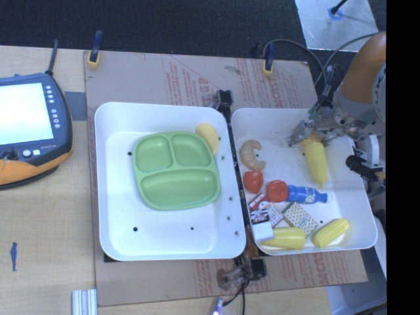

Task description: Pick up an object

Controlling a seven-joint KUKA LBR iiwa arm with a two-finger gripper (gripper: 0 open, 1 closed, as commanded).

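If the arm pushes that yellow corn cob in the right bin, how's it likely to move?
The corn cob looks long and rounded, so a sideways push would probably roll it. It appears to be a rigid toy, so likely stiff and light. It lies near the end effector, with open bin floor to its left, so it may travel some way.

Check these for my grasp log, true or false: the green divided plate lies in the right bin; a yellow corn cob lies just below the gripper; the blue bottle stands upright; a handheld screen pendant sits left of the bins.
1. Green divided plastic plate in the right bin: false, it lies in the left white bin.
2. Yellow corn cob just below the gripper: true.
3. Small blue bottle upright: false, it lies on its side.
4. Handheld screen pendant left of the bins: true.
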